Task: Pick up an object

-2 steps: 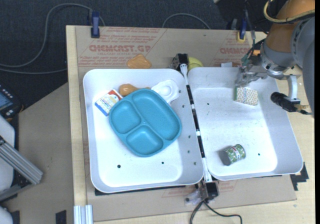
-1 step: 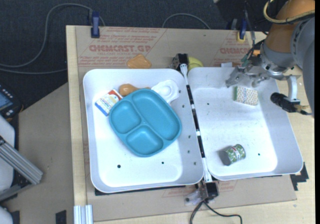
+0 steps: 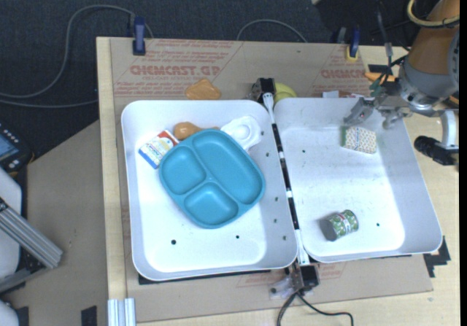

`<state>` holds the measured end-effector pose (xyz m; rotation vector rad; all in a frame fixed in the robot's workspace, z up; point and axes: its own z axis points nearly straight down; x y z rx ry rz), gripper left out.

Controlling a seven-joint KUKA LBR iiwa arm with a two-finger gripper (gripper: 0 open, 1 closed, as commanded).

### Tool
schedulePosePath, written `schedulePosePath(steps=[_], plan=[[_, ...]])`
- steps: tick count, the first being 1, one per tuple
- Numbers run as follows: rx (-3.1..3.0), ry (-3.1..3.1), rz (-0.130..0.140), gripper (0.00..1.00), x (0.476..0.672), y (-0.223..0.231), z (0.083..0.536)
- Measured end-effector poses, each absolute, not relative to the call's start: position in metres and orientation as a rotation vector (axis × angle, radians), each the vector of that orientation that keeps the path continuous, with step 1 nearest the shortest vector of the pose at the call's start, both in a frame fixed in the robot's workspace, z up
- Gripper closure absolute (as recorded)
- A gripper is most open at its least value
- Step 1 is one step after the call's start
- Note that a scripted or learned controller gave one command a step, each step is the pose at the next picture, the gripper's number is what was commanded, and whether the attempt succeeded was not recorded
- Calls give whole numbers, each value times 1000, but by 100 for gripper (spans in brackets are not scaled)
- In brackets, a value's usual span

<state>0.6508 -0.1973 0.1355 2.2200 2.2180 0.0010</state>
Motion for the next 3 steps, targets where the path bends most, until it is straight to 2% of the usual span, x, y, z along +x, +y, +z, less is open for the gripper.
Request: schedulePosePath(steps=[1, 2, 3], plan=[[2218, 2222, 0, 0, 667, -198, 82], [2213, 2219, 2, 100, 668, -198, 96], [2213, 2220, 1, 0, 668, -198, 96]])
